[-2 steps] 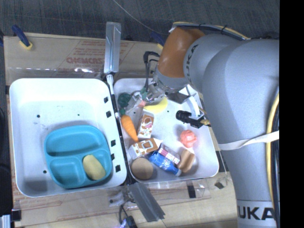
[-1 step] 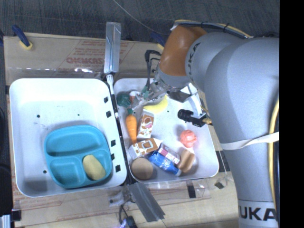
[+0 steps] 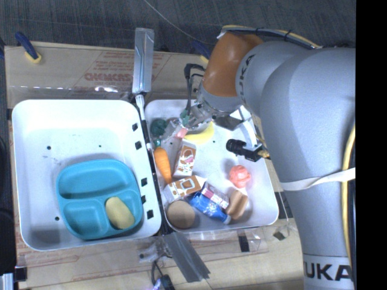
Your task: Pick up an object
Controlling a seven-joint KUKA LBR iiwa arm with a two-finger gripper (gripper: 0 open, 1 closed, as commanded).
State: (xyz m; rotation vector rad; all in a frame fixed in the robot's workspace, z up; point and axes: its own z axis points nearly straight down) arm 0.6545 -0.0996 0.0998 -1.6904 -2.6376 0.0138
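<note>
My gripper (image 3: 192,117) reaches down into the far end of the right bin (image 3: 266,189), beneath the arm's orange band. It hovers right by a yellow object (image 3: 204,133) and a dark green object (image 3: 158,127); whether it touches either is unclear. Nearer the front lie an orange carrot (image 3: 162,165), a small milk carton (image 3: 185,158), a brown-and-white box (image 3: 184,187), a blue packet (image 3: 209,206), a pink object (image 3: 240,175), a hot-dog bun (image 3: 237,203) and a brown round object (image 3: 181,214).
The left bin (image 3: 36,125) holds a blue divided plate (image 3: 91,186) with a yellow potato-like object (image 3: 120,212) in its front right compartment. The arm's grey body covers the right bin's right side. A metal divider (image 3: 143,59) stands between the bins.
</note>
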